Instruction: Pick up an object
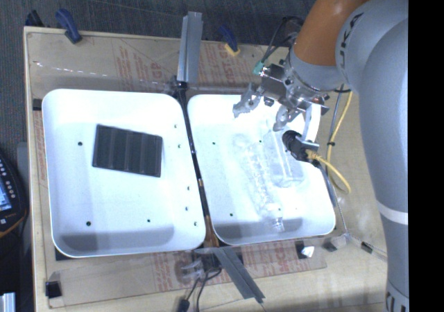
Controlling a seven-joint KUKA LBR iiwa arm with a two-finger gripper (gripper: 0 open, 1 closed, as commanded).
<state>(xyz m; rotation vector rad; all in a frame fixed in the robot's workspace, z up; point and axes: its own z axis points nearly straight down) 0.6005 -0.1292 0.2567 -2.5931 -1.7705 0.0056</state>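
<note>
A: The pincer (263, 106) hangs over the far edge of the right bin (225, 224), and its two fingers look spread, with nothing between them.

B: So what would it pick up?

A: A clear plastic bottle (260, 172) lies in that bin, running from just below the pincer toward the bin's near rim. It is see-through against white, so its outline is hard to read. The other candidate is a dark ribbed slab (128, 150) lying flat in the left bin (62, 234), well apart from the pincer.

B: Where does she think the risk lies?

A: Her judgement is that the bottle is the trouble. It is round, slick and light, so fingers closing off its middle could squeeze it sideways and send it rolling away. Coming down on its length instead of across it, the fingers would likely straddle nothing or push it flat.

B: And the bin wall?

A: The pincer sits close to the far rim, so a descent there might clip the edge.

B: The slab?

A: Flat against the floor, it offers little to grip.
</note>
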